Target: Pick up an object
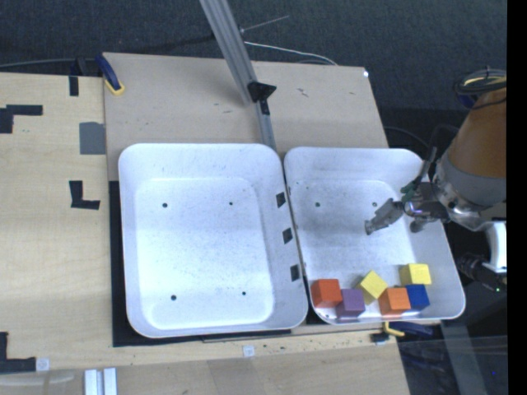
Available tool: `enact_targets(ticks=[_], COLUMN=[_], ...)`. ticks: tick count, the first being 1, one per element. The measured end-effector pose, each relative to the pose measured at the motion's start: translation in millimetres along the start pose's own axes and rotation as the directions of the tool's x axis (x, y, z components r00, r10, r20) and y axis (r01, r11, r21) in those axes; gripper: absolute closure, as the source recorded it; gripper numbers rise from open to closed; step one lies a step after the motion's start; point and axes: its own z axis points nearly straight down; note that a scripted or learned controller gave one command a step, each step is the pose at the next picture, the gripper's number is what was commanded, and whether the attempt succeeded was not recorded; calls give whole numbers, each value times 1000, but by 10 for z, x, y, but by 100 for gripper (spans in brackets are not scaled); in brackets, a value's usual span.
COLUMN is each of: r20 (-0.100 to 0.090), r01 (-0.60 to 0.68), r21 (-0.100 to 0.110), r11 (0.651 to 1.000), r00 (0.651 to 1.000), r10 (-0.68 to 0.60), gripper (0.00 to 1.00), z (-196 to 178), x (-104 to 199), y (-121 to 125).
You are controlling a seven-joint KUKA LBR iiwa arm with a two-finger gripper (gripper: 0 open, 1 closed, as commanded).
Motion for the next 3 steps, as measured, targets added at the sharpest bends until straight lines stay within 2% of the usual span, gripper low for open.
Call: enact_targets(ticks=[1,2,3], r20=[-2,-1,-3], r01=[0,-1,-1], r21=[9,4,6], r11=[1000,1000,1000], r00=[1000,1000,1000], r10=[0,1,1], gripper=[0,100,100], z=[1218,1079,989], x=[438,427,434], y=[-25,-9,-13])
